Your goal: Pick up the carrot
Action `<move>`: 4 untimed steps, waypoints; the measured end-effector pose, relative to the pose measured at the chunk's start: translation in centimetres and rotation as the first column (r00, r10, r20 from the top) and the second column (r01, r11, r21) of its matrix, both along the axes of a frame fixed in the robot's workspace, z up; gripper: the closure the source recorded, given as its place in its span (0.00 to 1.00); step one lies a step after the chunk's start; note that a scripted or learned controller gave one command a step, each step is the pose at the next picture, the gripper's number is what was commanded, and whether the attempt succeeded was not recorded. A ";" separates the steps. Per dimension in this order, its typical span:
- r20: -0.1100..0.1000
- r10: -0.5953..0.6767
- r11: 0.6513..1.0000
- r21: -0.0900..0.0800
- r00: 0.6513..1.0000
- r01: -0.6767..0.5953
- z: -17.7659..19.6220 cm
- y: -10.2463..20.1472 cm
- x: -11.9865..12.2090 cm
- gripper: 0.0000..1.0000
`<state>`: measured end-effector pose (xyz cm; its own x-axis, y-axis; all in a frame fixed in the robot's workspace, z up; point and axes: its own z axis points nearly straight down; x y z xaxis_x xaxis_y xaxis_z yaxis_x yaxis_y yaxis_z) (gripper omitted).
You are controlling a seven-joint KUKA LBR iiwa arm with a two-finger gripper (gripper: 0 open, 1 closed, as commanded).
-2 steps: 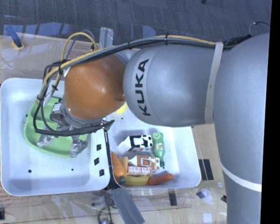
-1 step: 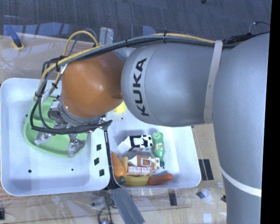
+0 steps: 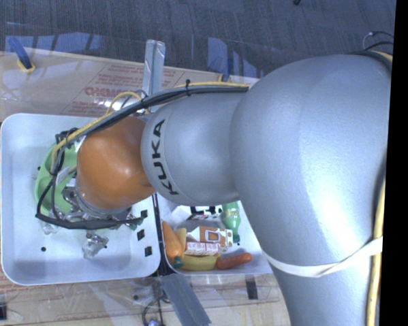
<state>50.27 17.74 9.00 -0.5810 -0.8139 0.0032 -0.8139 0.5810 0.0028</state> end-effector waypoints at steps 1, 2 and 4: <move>0.005 0.219 0.976 0.003 0.976 -0.219 0.1 2.5 2.2 0.00; 0.005 0.221 0.975 0.004 0.975 -0.221 1.1 2.6 2.3 1.00; 0.006 0.057 0.998 0.002 0.998 -0.057 12.7 2.8 3.2 0.00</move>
<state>53.45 20.53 21.67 -0.5338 -0.8456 -0.0016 -0.8456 0.5338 -0.0010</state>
